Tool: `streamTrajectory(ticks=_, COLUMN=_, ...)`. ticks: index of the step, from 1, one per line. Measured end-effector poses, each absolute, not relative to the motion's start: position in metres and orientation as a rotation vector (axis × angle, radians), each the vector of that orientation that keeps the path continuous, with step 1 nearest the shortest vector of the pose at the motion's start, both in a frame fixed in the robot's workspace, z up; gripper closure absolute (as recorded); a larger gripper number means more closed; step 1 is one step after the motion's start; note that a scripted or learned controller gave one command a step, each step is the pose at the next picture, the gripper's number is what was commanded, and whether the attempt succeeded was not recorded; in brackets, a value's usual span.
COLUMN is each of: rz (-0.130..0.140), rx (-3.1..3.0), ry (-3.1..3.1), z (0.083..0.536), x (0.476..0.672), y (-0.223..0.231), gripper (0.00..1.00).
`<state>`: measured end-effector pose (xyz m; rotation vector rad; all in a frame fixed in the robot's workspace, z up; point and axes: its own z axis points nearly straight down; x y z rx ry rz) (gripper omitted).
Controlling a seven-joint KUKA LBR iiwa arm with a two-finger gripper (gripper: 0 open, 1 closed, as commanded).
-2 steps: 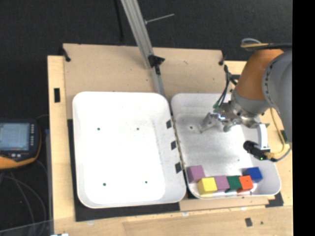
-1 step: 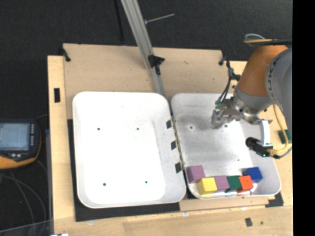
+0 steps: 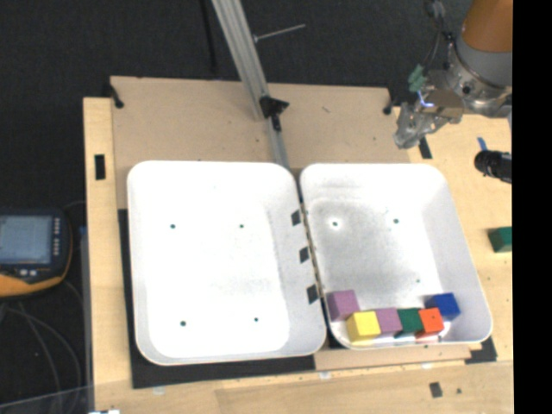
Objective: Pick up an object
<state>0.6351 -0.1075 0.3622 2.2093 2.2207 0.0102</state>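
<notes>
Gripper: the gripper [image 3: 412, 132] hangs over the bench's far right corner, just beyond the far edge of the right bin [image 3: 431, 179]; whether it is spread or pressed together cannot be told.
Arm: grey, with an orange band [image 3: 490, 11], entering at the upper right.
Blocks: small cubes are huddled along the right bin's near edge — a purple block [image 3: 343, 303], a yellow block [image 3: 364, 325], a second purple one [image 3: 388, 320], a green block [image 3: 408, 322], an orange block [image 3: 430, 321] and a blue block [image 3: 444, 304].
Left bin: the left bin [image 3: 155, 197] sits beside it, white and shallow.
Bench: the pale wooden bench [image 3: 345, 102] carries both bins.
Surroundings: dark floor; a metal rail [image 3: 241, 41] slants in from the far side.
</notes>
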Motion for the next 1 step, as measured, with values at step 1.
streamTrajectory(ticks=1, rz=-0.001, rx=2.217, ry=2.226, z=0.3484, x=0.5961, y=-0.0829, gripper=1.0)
